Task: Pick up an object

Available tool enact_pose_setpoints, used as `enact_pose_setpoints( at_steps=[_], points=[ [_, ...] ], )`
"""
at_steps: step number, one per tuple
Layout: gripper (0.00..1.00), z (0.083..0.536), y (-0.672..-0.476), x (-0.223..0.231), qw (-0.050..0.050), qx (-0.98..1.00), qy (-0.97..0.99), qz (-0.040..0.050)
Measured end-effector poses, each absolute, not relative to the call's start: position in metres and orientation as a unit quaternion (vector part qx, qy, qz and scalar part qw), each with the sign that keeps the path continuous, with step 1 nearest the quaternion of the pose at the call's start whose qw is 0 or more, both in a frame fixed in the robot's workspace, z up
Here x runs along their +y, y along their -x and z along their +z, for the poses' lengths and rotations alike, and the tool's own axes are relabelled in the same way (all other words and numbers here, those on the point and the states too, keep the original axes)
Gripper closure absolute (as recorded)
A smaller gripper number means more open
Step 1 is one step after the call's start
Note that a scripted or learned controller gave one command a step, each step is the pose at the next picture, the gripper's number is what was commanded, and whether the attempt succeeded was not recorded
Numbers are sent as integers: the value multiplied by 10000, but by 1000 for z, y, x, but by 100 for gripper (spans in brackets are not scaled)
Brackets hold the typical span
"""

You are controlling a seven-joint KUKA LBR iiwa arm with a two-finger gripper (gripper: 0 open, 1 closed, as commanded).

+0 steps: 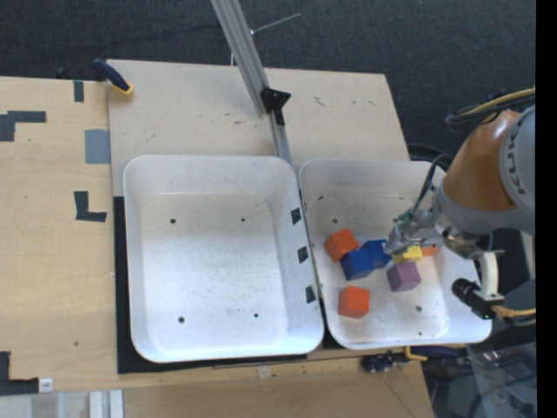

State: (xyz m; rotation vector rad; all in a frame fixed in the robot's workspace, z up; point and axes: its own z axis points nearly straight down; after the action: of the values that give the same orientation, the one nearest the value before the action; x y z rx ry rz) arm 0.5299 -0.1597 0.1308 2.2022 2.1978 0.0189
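Observation:
The right bin (348, 181) holds a cluster of small blocks. An orange block (340, 243) sits beside a blue block (365, 259), and a second orange block (353, 301) lies nearer the front. A purple block (403, 275) rests right of the blue one, with a small yellow piece (414, 252) just above it. My gripper (402, 236) reaches down from the right, low over the spot where the blue, yellow and purple blocks meet. Whether its tips grip anything is hidden among the blocks.
The left bin (144, 233) lies beside the right one. A slanted metal rail (248, 50) runs down to the divide between the bins. A blue-and-yellow tool (113, 76) lies on the bench at the back left. Cables hang at the right.

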Motion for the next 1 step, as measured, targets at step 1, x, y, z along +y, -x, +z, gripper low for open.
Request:
enact_pose_setpoints(
  at_steps=[1],
  points=[
    [100, 175, -537, -160, 16, 7076, -7066, 7]
  ],
)
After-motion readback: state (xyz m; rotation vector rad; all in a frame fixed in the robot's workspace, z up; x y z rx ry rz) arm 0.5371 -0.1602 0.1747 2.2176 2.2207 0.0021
